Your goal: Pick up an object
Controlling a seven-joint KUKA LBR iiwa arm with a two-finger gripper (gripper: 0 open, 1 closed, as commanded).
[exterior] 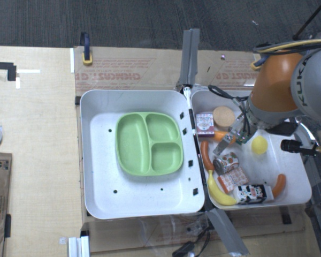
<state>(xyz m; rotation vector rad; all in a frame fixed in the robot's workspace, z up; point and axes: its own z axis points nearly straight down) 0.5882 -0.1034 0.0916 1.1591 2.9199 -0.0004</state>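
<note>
We log the hand (236, 136) low in the right bin (294, 197), just left of the lemon (259, 145); we cannot tell its state. Nothing visibly lifted, so the pick looks not yet done. Likely target: the small can (225, 162) lying just below the hand, long axis slanting lower-left to upper-right. A banana (218, 192) lies further below. Green tray (148, 143) sits in the left bin (91, 159)

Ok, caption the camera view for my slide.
KUKA arm's gripper low in the right bin among toy food; green divided tray in the left bin.
</note>
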